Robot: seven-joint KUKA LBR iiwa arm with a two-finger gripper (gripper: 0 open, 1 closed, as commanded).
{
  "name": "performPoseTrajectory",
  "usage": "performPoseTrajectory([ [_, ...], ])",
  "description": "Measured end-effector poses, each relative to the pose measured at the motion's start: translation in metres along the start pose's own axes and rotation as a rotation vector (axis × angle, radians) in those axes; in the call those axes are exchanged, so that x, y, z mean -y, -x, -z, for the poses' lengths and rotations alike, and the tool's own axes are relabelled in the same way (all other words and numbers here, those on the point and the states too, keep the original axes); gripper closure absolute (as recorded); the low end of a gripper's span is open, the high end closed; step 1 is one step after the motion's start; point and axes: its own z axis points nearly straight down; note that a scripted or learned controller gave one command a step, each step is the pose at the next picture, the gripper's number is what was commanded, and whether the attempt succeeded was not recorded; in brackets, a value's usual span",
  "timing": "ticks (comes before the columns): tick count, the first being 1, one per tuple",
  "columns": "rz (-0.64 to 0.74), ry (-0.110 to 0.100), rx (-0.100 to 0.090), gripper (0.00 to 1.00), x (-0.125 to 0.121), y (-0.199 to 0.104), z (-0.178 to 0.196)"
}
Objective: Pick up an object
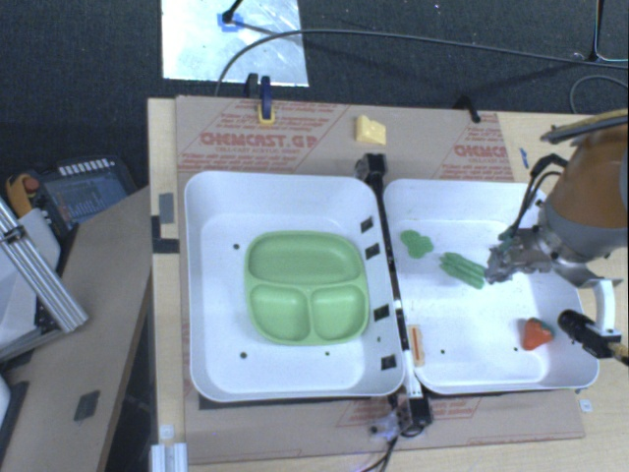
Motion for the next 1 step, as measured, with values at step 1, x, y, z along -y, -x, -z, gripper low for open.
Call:
performPoseTrajectory([
  [1,0.001,0.001,0.0,1.0,-0.005,0.0034,0.0442],
])
